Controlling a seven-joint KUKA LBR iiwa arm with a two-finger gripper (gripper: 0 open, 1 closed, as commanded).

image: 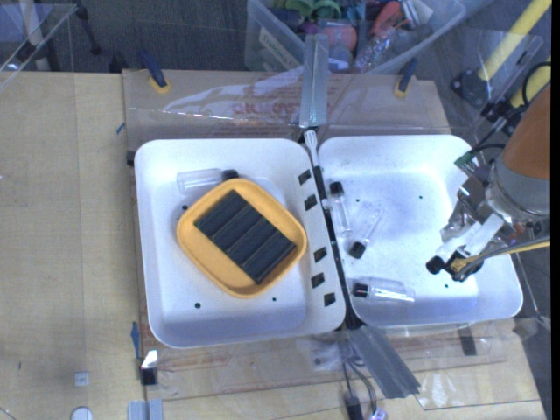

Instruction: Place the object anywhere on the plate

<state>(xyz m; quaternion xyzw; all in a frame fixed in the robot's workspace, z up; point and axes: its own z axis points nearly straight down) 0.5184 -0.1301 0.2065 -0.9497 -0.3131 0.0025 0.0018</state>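
A yellow plate (191,233) with rounded corners lies tilted in the left bin (157,304). A black ribbed rectangular object (245,235) rests flat on the middle of the plate. My gripper (462,227) hangs over the right side of the right bin (411,178), far from the plate, with nothing seen held in it.
A clear tube (199,180) lies behind the plate in the left bin. The right bin holds clear tubes with black caps (337,203), (381,291) and a small black cap (357,249). A clear box of colourful items (350,7) stands behind the bins.
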